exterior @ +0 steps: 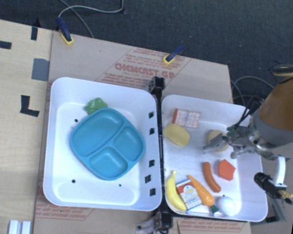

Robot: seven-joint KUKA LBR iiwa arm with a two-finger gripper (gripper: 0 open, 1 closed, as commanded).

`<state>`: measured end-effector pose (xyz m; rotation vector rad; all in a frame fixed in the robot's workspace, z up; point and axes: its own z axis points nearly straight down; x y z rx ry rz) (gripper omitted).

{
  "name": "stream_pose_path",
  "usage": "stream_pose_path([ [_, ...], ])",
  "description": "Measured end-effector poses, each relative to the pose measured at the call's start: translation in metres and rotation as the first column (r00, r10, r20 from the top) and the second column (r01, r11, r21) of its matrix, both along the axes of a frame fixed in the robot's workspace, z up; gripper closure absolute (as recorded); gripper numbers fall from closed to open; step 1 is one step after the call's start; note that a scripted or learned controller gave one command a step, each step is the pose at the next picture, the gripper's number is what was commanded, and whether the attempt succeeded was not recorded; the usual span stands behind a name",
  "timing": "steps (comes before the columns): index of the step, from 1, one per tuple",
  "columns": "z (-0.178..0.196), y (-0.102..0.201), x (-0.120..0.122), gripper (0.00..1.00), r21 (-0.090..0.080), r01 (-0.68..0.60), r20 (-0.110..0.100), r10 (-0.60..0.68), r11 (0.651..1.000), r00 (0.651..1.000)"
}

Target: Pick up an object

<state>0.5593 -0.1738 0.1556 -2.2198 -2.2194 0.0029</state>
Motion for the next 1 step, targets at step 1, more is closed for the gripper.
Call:
stream_pose_path([
  [1,-0.0693,0.0280,-0.0178,0.00,-0.001,0.000,0.005,0.000,1.000,1.000],
])
